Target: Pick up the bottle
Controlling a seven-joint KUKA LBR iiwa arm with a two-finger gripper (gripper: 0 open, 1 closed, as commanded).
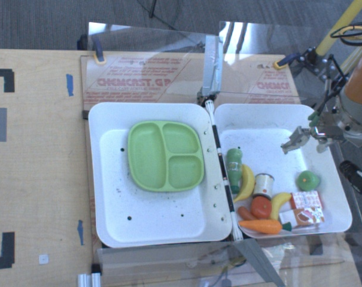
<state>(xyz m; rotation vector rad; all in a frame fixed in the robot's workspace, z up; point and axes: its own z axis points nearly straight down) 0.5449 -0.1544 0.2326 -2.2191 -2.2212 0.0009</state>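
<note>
I am hovering my gripper over the right bin, fingers spread apart and gripping nothing. The green bottle is lying well apart from it, along the bin's left wall, touching a banana, so I am needing a narrow approach.

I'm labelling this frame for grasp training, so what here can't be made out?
- Gripper, camera view: too small and blurred to tell open from shut.
- Green bottle: label too small to read.
- Carton: print too small to read.
- Arm: cut off by the right edge.
</note>
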